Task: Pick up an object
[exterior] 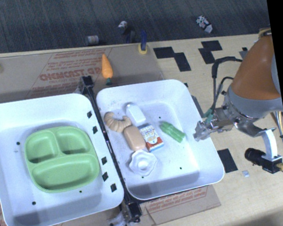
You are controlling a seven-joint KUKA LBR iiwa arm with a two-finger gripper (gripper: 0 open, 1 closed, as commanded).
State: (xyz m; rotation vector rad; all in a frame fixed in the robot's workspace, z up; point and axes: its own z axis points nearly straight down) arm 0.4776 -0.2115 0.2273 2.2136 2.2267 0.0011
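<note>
Cardboard-covered surface [162,207] carries two white bins, while the gripper [202,130], grip state unclear, hovers at the right bin [204,153] edge near a green object [172,131].

Your arm [256,78] shows a broad, rounded orange band above a grey wrist section with a smooth, slightly glossy shell. Thin black cables loop off its upper left side, one curling in an arc. The gripper [202,130] is a small cluster of grey and silver metal parts, with a speck of green and dark fittings behind it.
</note>
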